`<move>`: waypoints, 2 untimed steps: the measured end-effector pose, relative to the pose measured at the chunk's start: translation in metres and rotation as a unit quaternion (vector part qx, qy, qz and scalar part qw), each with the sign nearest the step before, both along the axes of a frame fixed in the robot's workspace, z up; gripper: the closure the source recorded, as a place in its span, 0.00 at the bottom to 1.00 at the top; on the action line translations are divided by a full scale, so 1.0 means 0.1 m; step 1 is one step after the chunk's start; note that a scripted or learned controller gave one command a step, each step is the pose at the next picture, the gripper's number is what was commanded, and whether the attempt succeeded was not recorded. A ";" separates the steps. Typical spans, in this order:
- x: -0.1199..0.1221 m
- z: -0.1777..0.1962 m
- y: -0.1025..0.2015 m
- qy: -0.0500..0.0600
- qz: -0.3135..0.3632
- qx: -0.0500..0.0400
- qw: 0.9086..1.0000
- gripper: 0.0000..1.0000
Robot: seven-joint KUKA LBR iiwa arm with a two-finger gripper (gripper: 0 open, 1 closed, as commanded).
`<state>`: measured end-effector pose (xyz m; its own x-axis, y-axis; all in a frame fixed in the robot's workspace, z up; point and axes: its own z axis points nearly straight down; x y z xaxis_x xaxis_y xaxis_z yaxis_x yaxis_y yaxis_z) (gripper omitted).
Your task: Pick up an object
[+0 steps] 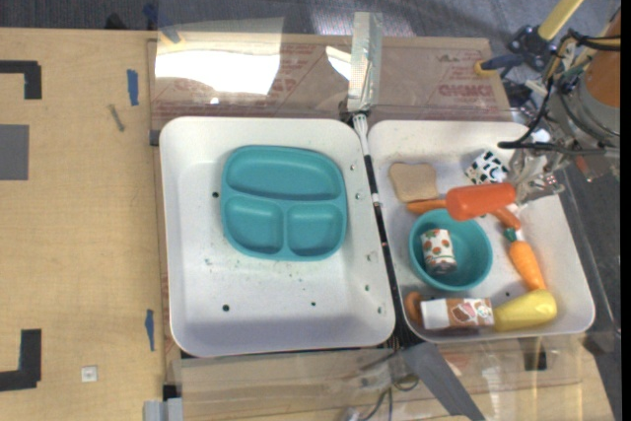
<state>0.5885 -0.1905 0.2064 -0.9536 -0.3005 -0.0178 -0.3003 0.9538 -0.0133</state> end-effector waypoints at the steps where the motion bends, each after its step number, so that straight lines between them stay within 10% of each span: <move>1: -0.02 -0.07 0.05 0.006 0.003 0.003 1.000 0.00; 2: -0.43 -1.17 0.01 0.004 0.008 0.003 1.000 0.00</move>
<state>0.5457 -0.1898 0.0896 -0.9485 -0.3164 -0.0126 -0.3163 0.9486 -0.0062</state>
